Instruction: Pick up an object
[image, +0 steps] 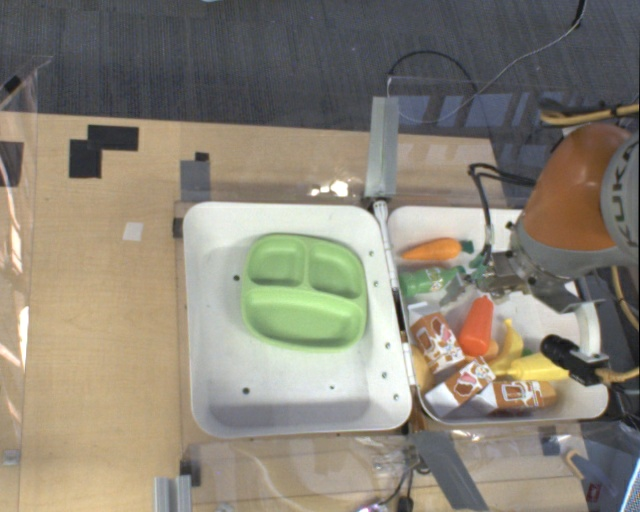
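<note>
inspector a: camera view. we record two shallow white bins side by side on the bench (120, 330). the left bin (215, 400) bears a green divided plate (303, 290) with three compartments, lying flat near the middle.

inspector b: we concur. the right bin (590, 400) bears the clutter. we note an orange carrot (432, 249) near the far wall, and a green packet (430, 282) just beside it on the near side.

inspector a: we also log a red-orange bottle-shaped piece (478, 326) lying roughly upright in the picture, a yellow banana (511, 342) touching its right side, and a yellow bottle (538, 369) toward the near right corner.

inspector b: brown-and-white snack packs: one (436, 343) by the divider between the bins, another (467, 382) nearer the front wall, a third (516, 396) beside it under the yellow bottle.

inspector a: the arm (570, 205) enters from the right, its orange band above the right bin. the gripper (487, 282) sits low over that bin, just above the top of the red-orange piece and near the green packet.

inspector b: state of the end effector: we cannot tell. the wrist hides most of it, and we see no item between its parts.

inspector a: agreed. every candidate object lies in the right bin, none lifted clear of the others.
</note>
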